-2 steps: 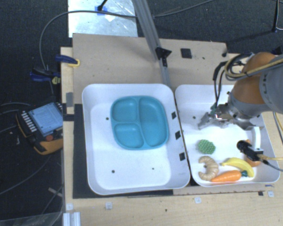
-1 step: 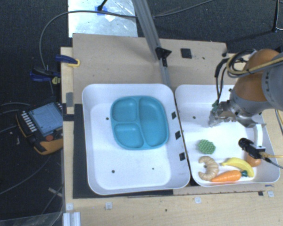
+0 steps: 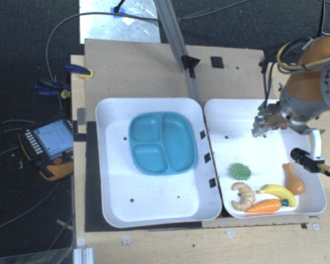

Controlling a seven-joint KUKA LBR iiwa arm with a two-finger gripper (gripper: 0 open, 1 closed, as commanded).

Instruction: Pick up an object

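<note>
Carrot (image 3: pixel 263 206) lies lengthwise left-right, tip pointing left.

Arm (image 3: pixel 311 81): grey metal body with a rounded orange band (image 3: pixel 319 51) directly above the wrist. Yellow and black cables (image 3: pixel 289 56) loop at the band's side, on the far side from the gripper (image 3: pixel 261 126). Wrist housing grey, broad, roughly cylindrical. Gripper assembly small, grey-silver, boxy, detail too fine to make out. Beside the gripper, on the arm's near side: white bracket (image 3: pixel 317 142) carrying a small black cylindrical unit (image 3: pixel 303 158), thin black lead trailing off it.
</note>
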